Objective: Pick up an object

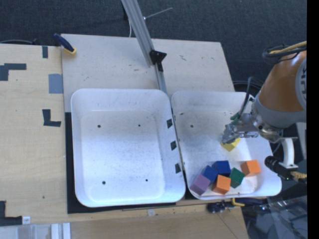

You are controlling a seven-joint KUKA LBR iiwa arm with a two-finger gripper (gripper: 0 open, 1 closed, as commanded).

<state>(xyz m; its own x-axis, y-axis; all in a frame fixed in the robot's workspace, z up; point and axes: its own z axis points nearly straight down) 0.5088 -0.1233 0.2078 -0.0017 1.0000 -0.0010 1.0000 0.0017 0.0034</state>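
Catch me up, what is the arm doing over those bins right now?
The arm's gripper is down in the right bin, right at a yellow block. Whether it has hold of the block is not clear. The other blocks sit bunched at that bin's near edge: two blue, two orange, a green and a purple. The left bin sits alongside.

Grey arm (279, 111) with rounded orange band, small metal claw (233, 133).

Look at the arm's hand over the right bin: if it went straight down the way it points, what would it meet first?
Most likely the yellow block right under the hand; the slanted view leaves depth unclear. Failing that, the right bin's floor.
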